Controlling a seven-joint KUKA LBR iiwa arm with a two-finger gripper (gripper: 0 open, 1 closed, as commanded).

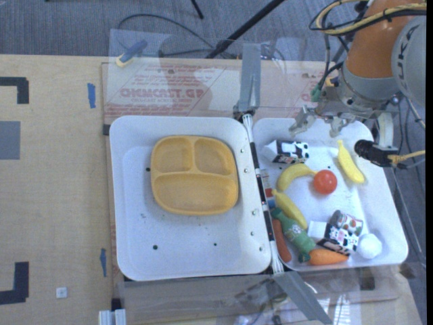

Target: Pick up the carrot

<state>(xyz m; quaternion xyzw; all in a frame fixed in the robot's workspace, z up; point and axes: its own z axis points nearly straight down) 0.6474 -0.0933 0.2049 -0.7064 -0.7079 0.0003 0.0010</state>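
Nearest the camera: the carrot (329, 256) lies along the near wall of the right bin (396, 217), on its side, its length running across the view.
Carrot's neighbours: a green bottle-like toy (296, 236) touches its left end; a black-and-white patterned piece (344, 231) sits just behind it; a white ball (369, 246) lies just beside its right end.
How it will handle: judged a light, stiff plastic toy with a smooth, probably slippery skin; it should not crush, but it could roll or squirt out of a pinch.
Where to take hold: across the thick middle, fingers closing over its width, since both ends are crowded and the bin wall sits close along one side.
Carrot's look: bright orange, tapered, slightly glossy, thicker toward the left and thinning to the right; a second orange-red stick (281, 241) by the left wall should not be mistaken for it.
Gripper (318, 117): hangs over the far edge of the right bin, well apart from the carrot, fingers spread with nothing between them.
Other contents: three bananas, one by the gripper (350, 162), a red ball (325, 181), a cow-patterned toy (291, 152).
Left bin (128, 202): bears a yellow divided plate (194, 174).
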